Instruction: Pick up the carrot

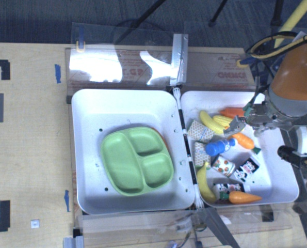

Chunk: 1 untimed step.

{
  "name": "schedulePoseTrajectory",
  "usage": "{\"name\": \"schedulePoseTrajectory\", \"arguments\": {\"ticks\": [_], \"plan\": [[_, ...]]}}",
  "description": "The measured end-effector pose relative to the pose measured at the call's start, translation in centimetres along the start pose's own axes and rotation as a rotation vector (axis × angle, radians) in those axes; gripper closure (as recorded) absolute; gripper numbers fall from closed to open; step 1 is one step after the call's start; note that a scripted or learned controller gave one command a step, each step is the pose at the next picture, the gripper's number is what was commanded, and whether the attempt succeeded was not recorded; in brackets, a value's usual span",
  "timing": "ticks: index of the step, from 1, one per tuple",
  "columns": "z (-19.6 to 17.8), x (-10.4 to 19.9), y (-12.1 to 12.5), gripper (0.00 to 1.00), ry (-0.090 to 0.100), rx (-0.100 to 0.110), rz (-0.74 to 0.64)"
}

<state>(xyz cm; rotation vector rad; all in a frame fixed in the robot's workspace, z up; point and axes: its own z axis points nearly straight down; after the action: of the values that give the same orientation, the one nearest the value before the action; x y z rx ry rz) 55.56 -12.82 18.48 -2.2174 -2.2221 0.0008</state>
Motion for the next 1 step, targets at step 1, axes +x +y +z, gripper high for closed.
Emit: {"name": "schedulePoseTrajectory", "arguments": {"ticks": [1], "plan": [[9.85, -3.54, 1.93, 0.0, -0.002, -0.007, 0.023]]}}
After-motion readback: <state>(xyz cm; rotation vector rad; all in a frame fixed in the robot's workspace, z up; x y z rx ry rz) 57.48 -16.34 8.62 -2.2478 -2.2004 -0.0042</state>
